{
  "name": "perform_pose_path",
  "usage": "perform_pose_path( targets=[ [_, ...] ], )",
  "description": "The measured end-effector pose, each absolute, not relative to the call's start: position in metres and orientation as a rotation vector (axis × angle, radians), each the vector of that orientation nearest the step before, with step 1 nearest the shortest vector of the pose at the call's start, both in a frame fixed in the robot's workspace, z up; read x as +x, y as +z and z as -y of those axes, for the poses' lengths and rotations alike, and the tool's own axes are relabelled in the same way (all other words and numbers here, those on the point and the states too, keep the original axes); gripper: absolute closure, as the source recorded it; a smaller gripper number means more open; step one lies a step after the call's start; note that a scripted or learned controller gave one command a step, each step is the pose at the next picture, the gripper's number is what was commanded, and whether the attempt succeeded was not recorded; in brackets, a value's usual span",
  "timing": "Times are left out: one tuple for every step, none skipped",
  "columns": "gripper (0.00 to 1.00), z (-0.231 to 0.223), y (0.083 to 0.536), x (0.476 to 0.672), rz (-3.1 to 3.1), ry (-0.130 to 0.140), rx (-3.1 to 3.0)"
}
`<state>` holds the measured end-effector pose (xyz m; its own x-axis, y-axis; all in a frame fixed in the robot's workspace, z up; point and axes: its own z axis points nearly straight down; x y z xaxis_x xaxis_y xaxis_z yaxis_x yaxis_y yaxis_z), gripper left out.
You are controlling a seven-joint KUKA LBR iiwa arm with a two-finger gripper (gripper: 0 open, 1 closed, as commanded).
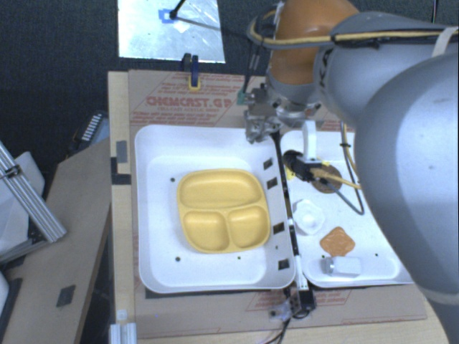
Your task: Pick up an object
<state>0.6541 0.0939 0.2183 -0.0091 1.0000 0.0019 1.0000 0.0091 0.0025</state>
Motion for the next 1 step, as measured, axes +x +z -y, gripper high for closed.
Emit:
perform_pose_path(
  targets=[
    [0.0,-0.0907,0.219,0.6539,-2.226,0.002,2.214]
  ],
)
